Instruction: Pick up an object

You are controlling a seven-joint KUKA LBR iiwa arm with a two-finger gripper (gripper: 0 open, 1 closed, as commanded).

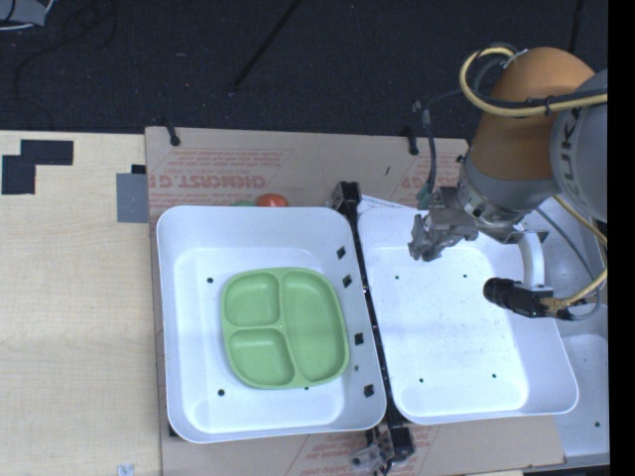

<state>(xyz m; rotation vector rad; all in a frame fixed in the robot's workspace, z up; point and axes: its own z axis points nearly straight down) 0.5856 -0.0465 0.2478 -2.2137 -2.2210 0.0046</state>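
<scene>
Gripper (429,241) over right bin (476,385), nothing seen btwn fingers; can't tell if apart/together; green plate (285,327) in left bin (189,266).

Readable markings: cardboard print only.
Red mirrored lettering on the cardboard sheet (298,172), just behind the left bin (189,266); upside down, too blurred to make out. More red print at sheet's front edge, illegible.

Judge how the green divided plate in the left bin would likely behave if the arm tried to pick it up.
The green plate looks like rigid moulded plastic, so probably stiff and light. It lies flat on the left bin floor with a low rim, so it offers little edge to pinch and may slide instead. Its three shallow compartments suggest no rolling or tipping.
</scene>
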